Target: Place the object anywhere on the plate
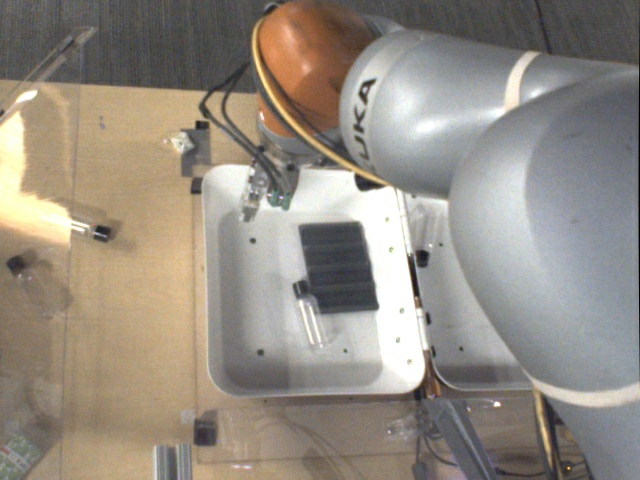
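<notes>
1. The gripper (258,196) hangs over the far left corner of the left bin (232,298), just inside its rim, below the orange band of the grey arm (480,138). Whether it is released or clenched cannot be told from this slanted view; nothing is visible in its grasp.
2. The object, a small clear vial with a black cap (309,314), lies on its side on the bin floor, nearer the viewer and to the right of the gripper, well apart from it.
3. The vial lies just beside the near left corner of the plate (340,265), a dark ribbed rectangle lying flat near the middle of the bin. Its black cap seems to touch the plate's edge, and its clear body points away toward the near side.
4. The right bin (470,363) adjoins on the right, largely covered by the arm.
5. Another small vial with a dark cap (90,231) lies on the wooden bench (130,348), left of the bins.
</notes>
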You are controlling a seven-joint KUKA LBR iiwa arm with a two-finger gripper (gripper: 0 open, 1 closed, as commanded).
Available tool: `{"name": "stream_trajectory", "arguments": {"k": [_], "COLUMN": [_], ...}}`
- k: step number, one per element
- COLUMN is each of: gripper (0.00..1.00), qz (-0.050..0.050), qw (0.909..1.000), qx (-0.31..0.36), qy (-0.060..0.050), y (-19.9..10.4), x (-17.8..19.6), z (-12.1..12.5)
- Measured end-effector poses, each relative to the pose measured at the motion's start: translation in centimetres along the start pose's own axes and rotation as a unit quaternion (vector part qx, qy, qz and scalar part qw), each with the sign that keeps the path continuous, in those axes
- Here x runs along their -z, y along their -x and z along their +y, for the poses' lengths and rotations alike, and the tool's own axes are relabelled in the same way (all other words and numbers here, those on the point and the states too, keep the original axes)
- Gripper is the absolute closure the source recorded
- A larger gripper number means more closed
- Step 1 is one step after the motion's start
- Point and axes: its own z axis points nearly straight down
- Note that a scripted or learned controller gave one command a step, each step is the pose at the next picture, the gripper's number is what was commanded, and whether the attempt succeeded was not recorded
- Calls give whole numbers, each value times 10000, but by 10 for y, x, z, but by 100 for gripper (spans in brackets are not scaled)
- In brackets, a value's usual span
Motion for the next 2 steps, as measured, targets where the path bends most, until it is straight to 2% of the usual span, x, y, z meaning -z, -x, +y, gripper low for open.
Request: {"name": "stream_trajectory", "arguments": {"k": [1,2], "gripper": [100,0], "qz": [3,-1], "qw": [9796,9794], "qx": [-2010,-2018], "qy": [-8,-30], "y": [3,4], "x": [-74,-74], "z": [13,10]}}
